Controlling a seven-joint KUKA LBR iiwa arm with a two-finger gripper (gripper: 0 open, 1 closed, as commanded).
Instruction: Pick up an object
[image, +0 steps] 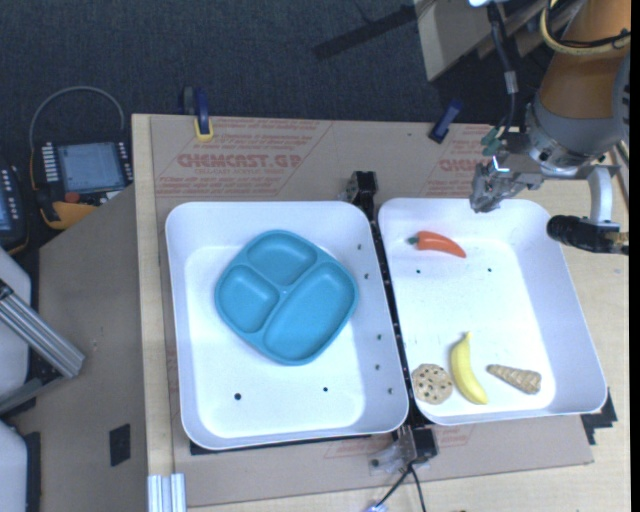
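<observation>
The right bin (560, 290) holds an orange carrot (439, 243) near its back left. A yellow banana (466, 369), a round cookie (432, 383) and a beige cone-shaped pastry (515, 378) lie along its front edge. My gripper (487, 196) hangs over the back rim of the right bin, right of and behind the carrot, with nothing visibly held. The grey arm with its orange band comes down from the upper right.
The left bin (200, 380) carries a blue divided plate (287, 296). A black clamp (361, 186) sits between the bins at the back. A screen device (87, 165) lies off the bench at the far left.
</observation>
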